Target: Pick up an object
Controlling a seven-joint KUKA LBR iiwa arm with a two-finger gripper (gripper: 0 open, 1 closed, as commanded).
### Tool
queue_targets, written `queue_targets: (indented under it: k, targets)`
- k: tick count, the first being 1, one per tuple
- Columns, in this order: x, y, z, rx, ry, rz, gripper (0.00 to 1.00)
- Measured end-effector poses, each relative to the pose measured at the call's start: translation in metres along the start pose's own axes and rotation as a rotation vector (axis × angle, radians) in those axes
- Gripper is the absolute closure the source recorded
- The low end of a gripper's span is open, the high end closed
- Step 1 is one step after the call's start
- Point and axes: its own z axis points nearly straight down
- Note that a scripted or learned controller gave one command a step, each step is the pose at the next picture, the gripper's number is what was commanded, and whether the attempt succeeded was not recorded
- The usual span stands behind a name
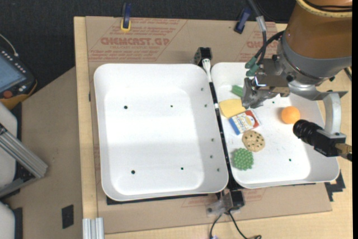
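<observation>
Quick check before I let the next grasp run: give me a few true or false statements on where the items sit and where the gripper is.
1. All the loose items lie in the right bin. True.
2. The orange ball sits in the left bin. False: it is in the right bin.
3. The gripper is over the right bin, near the yellow block. True.
4. The green ball lies farther from the camera than the cookie. False: it lies nearer.
</observation>
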Motion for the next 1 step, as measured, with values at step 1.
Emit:
queue_targets:
  k: [1]
  targets:
    - [0.0443,0.0010,-0.0507,-0.011,0.001,-0.001,1.00]
